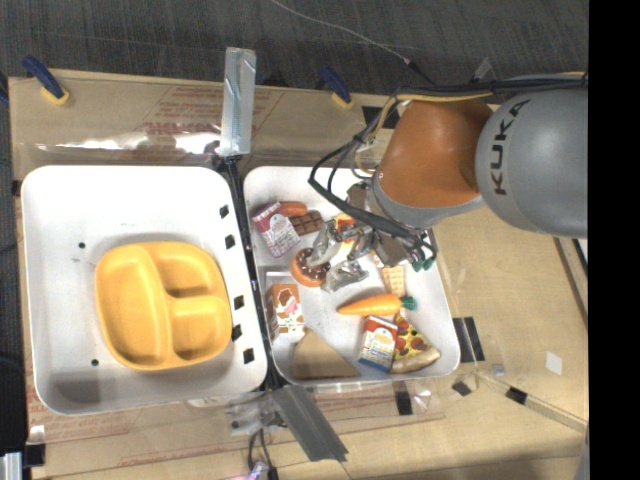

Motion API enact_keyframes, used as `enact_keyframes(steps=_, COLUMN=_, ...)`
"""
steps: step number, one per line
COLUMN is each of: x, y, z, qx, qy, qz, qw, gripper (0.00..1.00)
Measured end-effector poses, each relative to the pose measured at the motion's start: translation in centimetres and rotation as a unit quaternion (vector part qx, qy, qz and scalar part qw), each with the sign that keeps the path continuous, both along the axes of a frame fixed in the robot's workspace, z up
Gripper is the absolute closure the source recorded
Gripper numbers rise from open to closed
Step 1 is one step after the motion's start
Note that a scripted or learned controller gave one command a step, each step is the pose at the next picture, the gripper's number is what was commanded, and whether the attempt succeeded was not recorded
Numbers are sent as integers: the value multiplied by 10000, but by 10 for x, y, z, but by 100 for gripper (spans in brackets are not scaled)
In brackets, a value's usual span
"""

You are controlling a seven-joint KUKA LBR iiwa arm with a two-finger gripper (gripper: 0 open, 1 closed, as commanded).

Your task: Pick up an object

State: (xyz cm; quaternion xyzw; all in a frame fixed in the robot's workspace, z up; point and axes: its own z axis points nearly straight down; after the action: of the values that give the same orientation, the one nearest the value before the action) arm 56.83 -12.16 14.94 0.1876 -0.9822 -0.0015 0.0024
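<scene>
My gripper (335,256) hangs low in the middle of the right bin (440,298), under the orange band of the arm (432,153). It is right over an orange donut (306,269), beside a brown chocolate bar (309,223). An orange carrot (369,305) lies just below it. Around it lie a sausage (293,209), a pink carton (277,231), a waffle cone piece (393,279), a brown-and-white carton (286,311), a small juice box (377,346) and a pizza slice (416,349). The wrist hides whatever lies beneath it.
The left bin (60,198) holds a yellow divided tray (163,302). A black divider clip strip (240,258) runs between the bins. Cables loop off the wrist at the right bin's top edge. A brown wedge (313,358) lies at that bin's front.
</scene>
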Motion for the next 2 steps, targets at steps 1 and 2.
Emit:
enact_keyframes(steps=1, x=48, y=-23, z=-9, qx=-14, qy=-41, qz=-1152, qw=9933, gripper=100)
enact_keyframes(steps=2, x=69, y=-72, z=122, qx=-39, qy=-104, qz=-1008, qw=9948, gripper=100)
